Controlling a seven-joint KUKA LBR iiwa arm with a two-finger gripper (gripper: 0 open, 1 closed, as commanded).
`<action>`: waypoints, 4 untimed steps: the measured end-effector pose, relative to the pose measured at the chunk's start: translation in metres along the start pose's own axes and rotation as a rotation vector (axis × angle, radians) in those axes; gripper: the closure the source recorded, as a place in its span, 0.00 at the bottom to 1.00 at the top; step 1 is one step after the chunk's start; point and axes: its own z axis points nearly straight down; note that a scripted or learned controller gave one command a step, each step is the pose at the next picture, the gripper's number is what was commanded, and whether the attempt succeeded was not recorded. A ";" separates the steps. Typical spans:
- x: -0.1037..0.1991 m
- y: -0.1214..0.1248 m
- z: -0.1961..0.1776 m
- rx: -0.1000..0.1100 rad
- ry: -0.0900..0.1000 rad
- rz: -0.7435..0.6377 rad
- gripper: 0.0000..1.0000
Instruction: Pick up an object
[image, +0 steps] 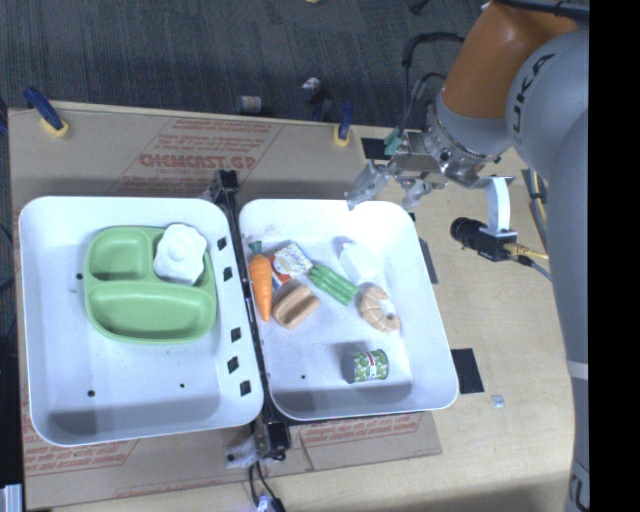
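Observation:
The right bin (432, 330) holds several items: an orange carrot (261, 283), a small printed packet (291, 258), a brown bread roll (295, 304), a green cucumber (333, 284), a pale white piece (353, 259), a glazed pastry (380, 308) and a green can (368, 365) lying on its side. My gripper (386, 192) hangs over the back rim of that bin, above and behind the white piece. Its two fingers are spread, open, with nothing between them.
The left bin (50, 380) carries a green divided plate (150, 285) with a white lumpy object (181, 251) in its back right section. Both bins rest on cardboard (200, 150). A black fixture (485, 238) juts out right of the right bin.

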 end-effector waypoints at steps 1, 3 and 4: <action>-0.021 -0.026 0.155 0.003 0.000 0.000 0.00; -0.008 -0.108 0.184 -0.002 -0.001 -0.006 1.00; -0.040 -0.150 0.112 -0.003 -0.001 0.002 1.00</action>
